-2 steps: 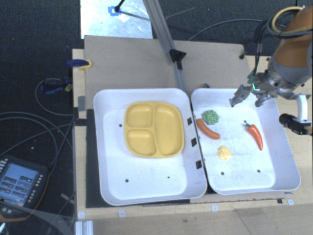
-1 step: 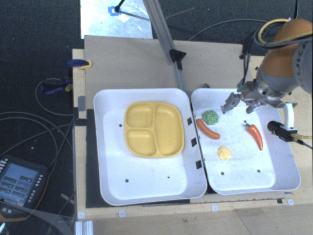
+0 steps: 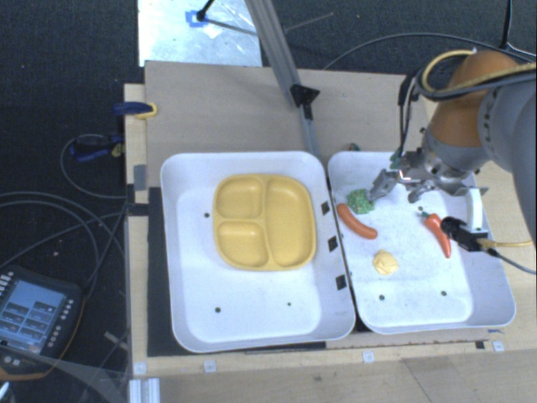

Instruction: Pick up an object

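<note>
Since the gripper (image 3: 401, 183) hangs over the right bin (image 3: 487, 305), just right of the green broccoli piece (image 3: 360, 200), that piece looks like your nearest target. Its fingers seem spread with nothing between them, but they're small and blurred, so I can't tell for certain. Centre over the broccoli piece before descending; the orange sausage (image 3: 357, 222) lies just below it, nearly touching, so keep your fingers clear of it. Farther below sits a yellow lump (image 3: 385, 264); well right of the broccoli lies a red chilli pepper (image 3: 437, 233). Fingertips are hard to separate from wrist hardware, and the arm covers the bin's upper right corner.
</note>
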`<state>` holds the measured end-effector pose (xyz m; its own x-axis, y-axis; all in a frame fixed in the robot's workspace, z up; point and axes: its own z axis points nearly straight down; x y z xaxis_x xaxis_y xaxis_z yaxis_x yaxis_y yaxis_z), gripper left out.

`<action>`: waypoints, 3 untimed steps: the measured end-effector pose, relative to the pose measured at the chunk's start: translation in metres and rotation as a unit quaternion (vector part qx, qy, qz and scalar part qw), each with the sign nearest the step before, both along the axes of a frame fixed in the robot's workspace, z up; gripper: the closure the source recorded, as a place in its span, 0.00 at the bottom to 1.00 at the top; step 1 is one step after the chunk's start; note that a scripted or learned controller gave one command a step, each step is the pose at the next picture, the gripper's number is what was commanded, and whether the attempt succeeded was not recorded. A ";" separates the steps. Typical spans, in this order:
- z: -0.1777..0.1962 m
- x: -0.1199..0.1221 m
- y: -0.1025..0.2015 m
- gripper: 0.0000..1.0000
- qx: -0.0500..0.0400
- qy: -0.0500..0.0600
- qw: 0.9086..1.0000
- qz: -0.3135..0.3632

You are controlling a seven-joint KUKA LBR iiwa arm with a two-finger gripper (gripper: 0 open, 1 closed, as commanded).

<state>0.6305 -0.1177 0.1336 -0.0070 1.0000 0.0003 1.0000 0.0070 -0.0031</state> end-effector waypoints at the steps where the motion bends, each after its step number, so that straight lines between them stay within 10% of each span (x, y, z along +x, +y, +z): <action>1: -0.041 0.002 0.001 0.00 0.001 -0.004 1.000 -0.002; 2: -0.028 0.004 0.001 1.00 0.001 -0.006 1.000 -0.001; 3: 0.037 0.010 0.000 1.00 -0.001 -0.006 1.000 0.000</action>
